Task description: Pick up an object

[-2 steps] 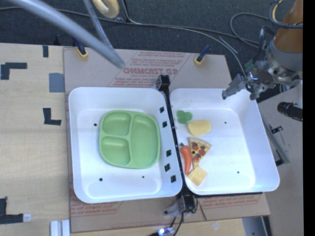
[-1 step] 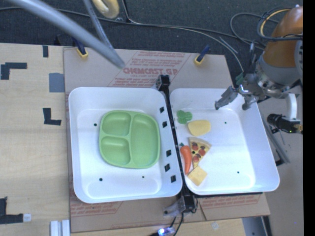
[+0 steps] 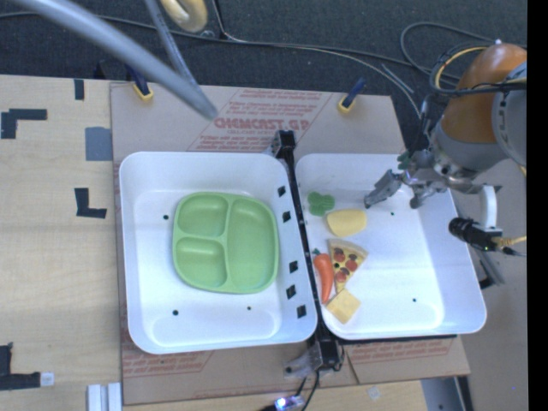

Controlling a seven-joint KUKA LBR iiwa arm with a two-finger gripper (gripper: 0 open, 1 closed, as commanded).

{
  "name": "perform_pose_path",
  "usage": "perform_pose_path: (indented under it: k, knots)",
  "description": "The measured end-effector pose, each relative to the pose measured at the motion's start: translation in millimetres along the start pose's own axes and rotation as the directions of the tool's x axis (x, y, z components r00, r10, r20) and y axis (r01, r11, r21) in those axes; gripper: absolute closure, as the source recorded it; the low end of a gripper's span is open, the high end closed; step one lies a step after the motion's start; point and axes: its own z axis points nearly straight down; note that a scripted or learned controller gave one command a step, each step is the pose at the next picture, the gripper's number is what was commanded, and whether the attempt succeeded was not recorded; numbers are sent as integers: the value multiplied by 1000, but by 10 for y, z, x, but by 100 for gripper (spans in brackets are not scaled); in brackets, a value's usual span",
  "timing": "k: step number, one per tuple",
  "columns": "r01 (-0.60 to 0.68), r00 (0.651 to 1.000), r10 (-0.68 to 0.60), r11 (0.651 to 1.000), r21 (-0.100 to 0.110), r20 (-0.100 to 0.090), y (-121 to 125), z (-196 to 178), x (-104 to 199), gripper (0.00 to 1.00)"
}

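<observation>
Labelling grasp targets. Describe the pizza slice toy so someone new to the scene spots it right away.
Look in the right bin, at the cluster of toy food along its left wall. The pizza slice sits mid-cluster, below the pale yellow lump, right of the carrot and above the yellow cheese block. It is the only triangular piece with red and dark spots on a tan face.

Chunky grey KUKA arm (image 3: 514, 122) with a glossy orange band (image 3: 490, 75), looped yellow and black cables (image 3: 445, 62), and a dark metal two-finger claw (image 3: 399, 188) up front.
</observation>
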Motion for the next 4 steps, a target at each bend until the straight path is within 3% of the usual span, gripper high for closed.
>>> perform_pose_path:
  k: [1,2,4]
  knots:
    - [0,1000,0,1000,0,0,9,569,-97,0]
    - [3,1000,-3,1000,-6,0,27,430,-84,100]
    - [2,1000,-2,1000,-11,-1,25,-632,-60,100]
